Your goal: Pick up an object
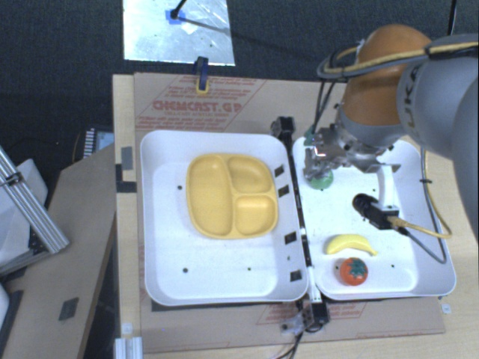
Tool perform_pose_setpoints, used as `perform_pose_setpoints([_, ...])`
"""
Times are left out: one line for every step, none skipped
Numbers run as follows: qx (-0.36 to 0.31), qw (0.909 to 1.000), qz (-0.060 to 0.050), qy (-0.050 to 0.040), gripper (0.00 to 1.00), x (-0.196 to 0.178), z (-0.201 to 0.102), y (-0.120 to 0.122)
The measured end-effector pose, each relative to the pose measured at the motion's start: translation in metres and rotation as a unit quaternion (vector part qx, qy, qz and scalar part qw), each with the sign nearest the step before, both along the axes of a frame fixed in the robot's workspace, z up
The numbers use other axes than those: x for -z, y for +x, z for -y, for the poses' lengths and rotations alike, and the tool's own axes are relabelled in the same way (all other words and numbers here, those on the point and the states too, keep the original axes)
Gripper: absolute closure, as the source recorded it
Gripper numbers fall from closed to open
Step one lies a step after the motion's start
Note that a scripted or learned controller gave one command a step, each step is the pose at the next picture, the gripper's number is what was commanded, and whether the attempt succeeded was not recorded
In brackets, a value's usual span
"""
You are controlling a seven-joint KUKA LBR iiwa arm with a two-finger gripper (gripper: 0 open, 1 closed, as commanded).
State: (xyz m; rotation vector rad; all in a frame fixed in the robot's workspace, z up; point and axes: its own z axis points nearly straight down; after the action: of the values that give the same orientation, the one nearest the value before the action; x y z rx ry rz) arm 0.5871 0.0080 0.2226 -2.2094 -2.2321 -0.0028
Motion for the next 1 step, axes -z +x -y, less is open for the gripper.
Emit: perform_pose_setpoints([0.0,1.0,0.0,0.0,1.0,-0.0096,-0.0461,-0.013])
